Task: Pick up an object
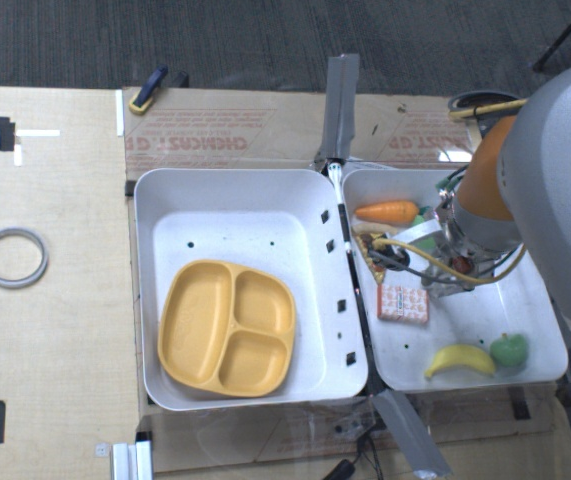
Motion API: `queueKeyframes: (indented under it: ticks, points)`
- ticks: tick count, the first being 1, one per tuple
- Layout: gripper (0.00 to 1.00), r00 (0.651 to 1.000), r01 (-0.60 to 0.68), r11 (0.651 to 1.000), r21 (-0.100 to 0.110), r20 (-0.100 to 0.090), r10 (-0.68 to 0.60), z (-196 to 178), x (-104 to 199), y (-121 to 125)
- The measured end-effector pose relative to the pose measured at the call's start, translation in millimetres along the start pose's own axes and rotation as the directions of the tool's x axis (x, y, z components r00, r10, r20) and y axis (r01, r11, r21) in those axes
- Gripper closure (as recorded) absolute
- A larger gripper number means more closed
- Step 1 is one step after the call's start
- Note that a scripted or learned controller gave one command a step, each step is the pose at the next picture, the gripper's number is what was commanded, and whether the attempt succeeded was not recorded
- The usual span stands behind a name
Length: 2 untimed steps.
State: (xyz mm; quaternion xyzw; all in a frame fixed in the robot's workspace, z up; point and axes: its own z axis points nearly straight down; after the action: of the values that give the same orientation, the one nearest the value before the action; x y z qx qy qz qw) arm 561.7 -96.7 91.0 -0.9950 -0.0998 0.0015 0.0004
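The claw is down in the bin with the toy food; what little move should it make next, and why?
Probably a short drop straight down to close on something. The claw sits low in the right bin, amid the carrot and the small patterned box. Nothing visibly sits in its grip, and the banana and green apple lie farther off.

Left white bin (155, 268): yellow three-compartment plastic tray (227, 327). Right white bin (540, 298): orange carrot (386, 211), patterned red-white packet (403, 304), yellow banana (459, 361), green apple (509, 350).
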Motion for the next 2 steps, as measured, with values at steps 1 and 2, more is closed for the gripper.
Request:
queueKeyframes:
  ticks: [1,2]
  points:
    - [1.0,0.991,0.135,0.991,-0.001,0.001,-0.135,-183,-14,62]
    - [1.0,0.999,0.038,0.999,-0.001,0.002,-0.038,-349,-76,113]
